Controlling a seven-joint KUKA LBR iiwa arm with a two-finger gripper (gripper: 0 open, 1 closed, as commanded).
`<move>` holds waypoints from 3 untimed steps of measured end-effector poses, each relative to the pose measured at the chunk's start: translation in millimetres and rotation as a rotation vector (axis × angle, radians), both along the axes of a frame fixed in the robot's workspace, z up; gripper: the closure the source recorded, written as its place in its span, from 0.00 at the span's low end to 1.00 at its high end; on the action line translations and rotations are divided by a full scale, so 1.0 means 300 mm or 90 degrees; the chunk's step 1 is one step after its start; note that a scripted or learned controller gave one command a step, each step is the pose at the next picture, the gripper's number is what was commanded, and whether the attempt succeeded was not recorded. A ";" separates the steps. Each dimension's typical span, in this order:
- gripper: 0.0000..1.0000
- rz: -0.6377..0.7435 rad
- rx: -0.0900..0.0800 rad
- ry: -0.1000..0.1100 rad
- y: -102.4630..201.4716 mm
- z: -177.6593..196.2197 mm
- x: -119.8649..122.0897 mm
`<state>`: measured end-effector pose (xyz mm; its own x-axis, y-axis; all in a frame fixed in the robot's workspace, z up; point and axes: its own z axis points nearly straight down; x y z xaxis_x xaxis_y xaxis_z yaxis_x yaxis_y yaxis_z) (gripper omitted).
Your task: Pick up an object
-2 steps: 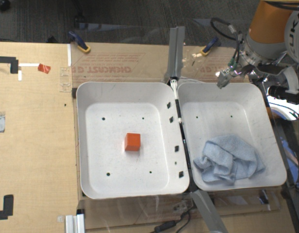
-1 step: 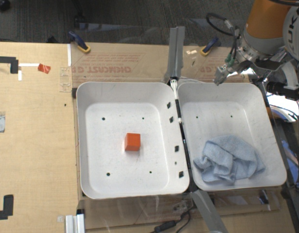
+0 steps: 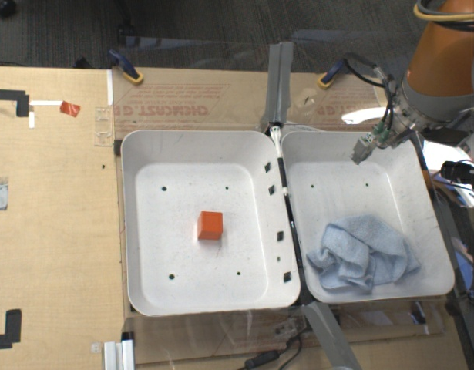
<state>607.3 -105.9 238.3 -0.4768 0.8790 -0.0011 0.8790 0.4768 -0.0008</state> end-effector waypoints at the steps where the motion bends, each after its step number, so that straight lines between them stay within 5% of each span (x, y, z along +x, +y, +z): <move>1: 1.00 -0.013 0.000 -0.002 0.044 0.106 0.154; 2: 1.00 0.102 0.000 0.000 0.047 0.083 0.087; 3: 1.00 0.113 -0.001 -0.001 -0.014 0.101 0.171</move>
